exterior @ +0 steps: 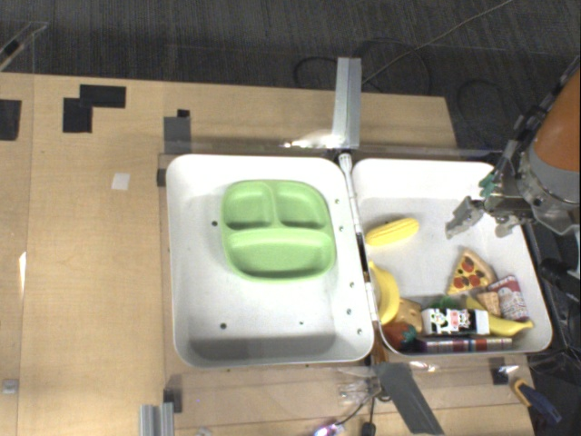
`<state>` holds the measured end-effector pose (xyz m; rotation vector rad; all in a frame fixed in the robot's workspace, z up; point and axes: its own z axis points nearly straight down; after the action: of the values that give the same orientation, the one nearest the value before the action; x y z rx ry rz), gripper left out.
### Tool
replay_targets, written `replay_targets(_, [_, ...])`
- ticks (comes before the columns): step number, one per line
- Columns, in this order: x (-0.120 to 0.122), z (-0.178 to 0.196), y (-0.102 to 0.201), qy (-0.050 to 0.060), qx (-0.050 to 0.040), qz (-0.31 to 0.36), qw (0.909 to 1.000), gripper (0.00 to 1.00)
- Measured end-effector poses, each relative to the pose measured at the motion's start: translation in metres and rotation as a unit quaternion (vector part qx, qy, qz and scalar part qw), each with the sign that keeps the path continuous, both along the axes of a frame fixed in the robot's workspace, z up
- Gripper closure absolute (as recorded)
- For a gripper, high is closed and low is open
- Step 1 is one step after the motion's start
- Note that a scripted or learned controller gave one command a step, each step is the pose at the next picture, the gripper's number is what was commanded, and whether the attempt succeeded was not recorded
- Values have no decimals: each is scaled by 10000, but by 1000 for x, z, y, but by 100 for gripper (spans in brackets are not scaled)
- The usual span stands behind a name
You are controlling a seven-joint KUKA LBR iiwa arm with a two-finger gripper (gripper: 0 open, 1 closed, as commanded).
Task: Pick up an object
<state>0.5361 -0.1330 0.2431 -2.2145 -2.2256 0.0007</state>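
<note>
Two bins: green tray (275, 228) in left bin (195, 325). Gripper (483, 221) spread wide, holding nothing, above right bin (427, 175). Pizza slice (471, 272) at its 6 o'clock; corn cob (391, 232) at 9 o'clock.

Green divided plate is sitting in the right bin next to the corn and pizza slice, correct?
Not quite. The camera view shows the green divided plate alone in the left bin. The corn and pizza slice are in the right bin.
</note>
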Motion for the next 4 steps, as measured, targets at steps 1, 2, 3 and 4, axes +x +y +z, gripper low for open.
replay_targets(1, [72,-95,43,4,-2,247,9997,0])
replay_targets(2, [76,-138,46,-238,-5,998,9947,0])
replay_targets(3, [66,-143,43,-86,-5,983,9951,100])
replay_targets(4, [59,-152,1,-79,-29,3222,9466,100])
